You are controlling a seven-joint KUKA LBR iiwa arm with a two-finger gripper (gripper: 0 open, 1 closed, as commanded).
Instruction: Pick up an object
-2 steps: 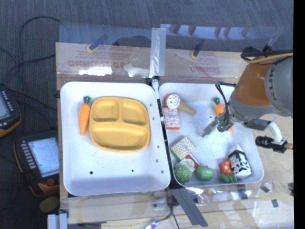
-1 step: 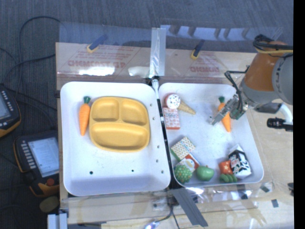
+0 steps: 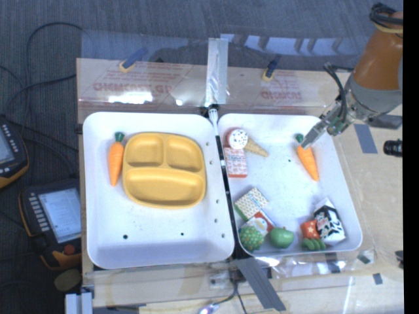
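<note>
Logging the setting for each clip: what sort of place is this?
Probably a robotics lab bench for pick-up trials: two white bins of toy food such as a carrot, a grey-and-orange robot arm, and a handheld control pendant on grey carpet.

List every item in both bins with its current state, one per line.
End effector: at right bin's far right, tip by a carrot.
Right carrot: lying flat, not lifted.
Left carrot: flat beside the tray.
Yellow tray: upright, compartments bare.
Ice cream cone: on its side.
Milk carton: tipped in the corner.
</note>
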